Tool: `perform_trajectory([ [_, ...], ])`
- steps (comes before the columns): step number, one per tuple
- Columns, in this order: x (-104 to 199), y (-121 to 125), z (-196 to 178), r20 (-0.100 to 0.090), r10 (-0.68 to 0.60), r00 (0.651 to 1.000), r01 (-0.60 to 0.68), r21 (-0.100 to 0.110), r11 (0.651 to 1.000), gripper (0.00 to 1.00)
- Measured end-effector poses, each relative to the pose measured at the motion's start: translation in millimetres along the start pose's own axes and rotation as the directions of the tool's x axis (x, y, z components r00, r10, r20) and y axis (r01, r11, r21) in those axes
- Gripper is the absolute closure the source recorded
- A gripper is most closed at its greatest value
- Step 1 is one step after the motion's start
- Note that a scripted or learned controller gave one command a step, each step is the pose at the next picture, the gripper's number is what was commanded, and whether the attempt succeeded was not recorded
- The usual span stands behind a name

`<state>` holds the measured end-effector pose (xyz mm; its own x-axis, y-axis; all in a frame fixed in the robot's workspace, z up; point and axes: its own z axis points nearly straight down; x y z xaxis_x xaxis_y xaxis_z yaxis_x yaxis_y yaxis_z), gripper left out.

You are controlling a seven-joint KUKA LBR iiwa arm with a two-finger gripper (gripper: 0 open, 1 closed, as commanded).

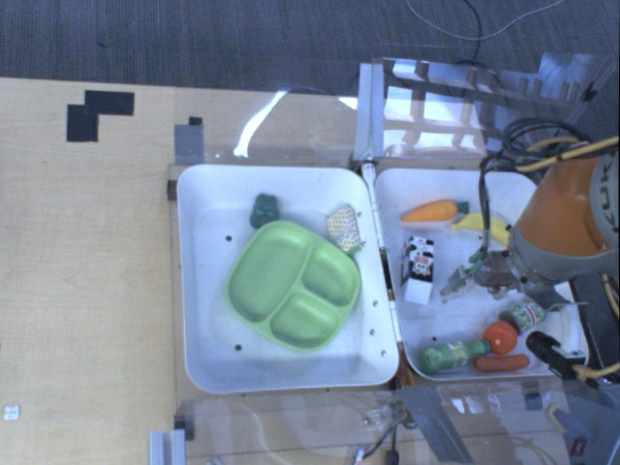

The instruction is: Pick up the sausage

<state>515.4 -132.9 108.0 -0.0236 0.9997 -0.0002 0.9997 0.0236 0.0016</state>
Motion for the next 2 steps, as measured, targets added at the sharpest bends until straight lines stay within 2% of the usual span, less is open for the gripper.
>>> perform_trajectory([
  [1,-65.7,-26.7,18.6,0.004,-0.120,0.993,0.120,-0.008,0.993,0.00],
  [2,-64.6,-23.5,6.3,0.006,-0.122,0.993,0.122,-0.016,0.992,1.00],
])
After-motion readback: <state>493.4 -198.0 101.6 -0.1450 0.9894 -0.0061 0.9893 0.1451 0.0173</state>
